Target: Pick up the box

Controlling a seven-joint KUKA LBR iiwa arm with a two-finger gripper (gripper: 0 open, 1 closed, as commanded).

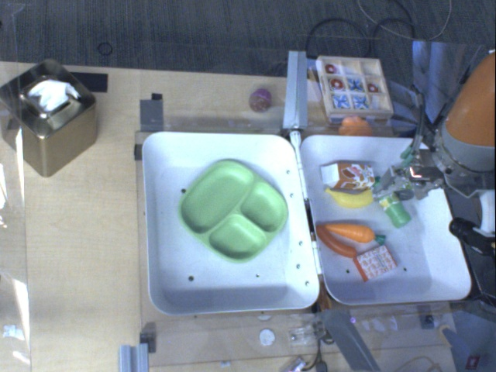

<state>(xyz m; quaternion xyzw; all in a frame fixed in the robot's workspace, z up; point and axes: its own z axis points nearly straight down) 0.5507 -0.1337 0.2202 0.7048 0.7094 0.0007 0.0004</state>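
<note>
Small flat printed box

Two shallow white plastic bins sit on a pale wooden bench. The left holds a light green divided plate. The right holds a yellow banana, an orange carrot, a green bottle, and a small red-and-white patterned box, its print too blurred to read.
</note>
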